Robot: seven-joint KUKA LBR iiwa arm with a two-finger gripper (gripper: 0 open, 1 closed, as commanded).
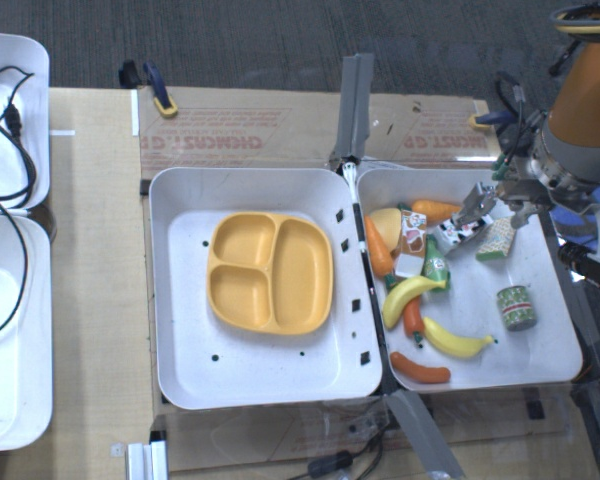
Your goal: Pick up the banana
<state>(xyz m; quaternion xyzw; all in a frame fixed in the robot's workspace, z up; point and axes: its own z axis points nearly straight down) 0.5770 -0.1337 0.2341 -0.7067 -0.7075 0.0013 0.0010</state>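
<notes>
Two yellow bananas lie in the right bin (565, 363). One banana (408, 294) curves near the bin's left side, and the other banana (457, 342) lies nearer the front. My gripper (500, 208) hangs over the back right part of that bin, well behind and to the right of both bananas. Its fingers are open with nothing between them. A black-and-white patterned item (458, 231) lies just by its left finger, and a pale green wedge (496, 240) sits below it.
The right bin also holds an orange carrot (378, 250), a small carton (412, 234), a green bottle (436, 268), a green can (517, 308) and a red sausage (420, 370). A yellow divided plate (270, 273) lies in the left bin (170, 368).
</notes>
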